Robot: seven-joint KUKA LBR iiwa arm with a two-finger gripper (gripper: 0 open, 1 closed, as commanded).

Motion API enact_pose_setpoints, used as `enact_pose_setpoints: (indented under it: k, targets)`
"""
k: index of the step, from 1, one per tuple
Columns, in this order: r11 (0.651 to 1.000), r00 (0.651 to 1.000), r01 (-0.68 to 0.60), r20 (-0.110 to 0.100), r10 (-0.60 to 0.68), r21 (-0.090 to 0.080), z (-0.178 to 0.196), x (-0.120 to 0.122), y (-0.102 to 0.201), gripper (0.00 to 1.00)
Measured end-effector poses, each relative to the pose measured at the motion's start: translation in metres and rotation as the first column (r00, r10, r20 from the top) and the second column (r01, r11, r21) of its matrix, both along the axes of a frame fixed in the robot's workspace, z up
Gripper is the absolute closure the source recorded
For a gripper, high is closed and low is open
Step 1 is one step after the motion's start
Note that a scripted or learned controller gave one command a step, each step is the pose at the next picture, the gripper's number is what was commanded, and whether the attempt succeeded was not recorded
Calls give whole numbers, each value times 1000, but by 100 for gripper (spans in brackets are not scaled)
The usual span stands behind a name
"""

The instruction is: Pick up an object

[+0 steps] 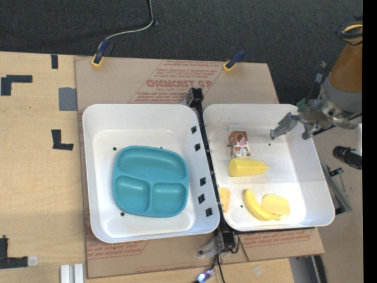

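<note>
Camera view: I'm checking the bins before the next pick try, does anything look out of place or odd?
One thing: a small orange piece sits against the right bin's left wall by the divider, apart from the banana and other items. Otherwise nothing looks spilled or damaged.

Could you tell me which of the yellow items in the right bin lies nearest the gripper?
The yellow wedge just below the small brown packet; the banana and the round yellow piece lie farther from the gripper.
</note>
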State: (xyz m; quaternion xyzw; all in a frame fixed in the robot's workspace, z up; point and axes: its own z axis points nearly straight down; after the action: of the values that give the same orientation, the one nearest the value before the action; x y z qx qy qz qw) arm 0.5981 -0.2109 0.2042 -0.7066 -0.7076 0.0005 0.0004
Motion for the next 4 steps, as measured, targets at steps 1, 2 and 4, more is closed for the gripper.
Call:
enact_pose_setpoints:
  k: [1,2,4]
  targets:
    - [1000,1000,4,11,-4,-1,-102,-36,46,0]
    - [1000,1000,-2,5,2,-3,-120,29,72,0]
    - [1000,1000,-3,-2,3,-2,-119,48,23,0]
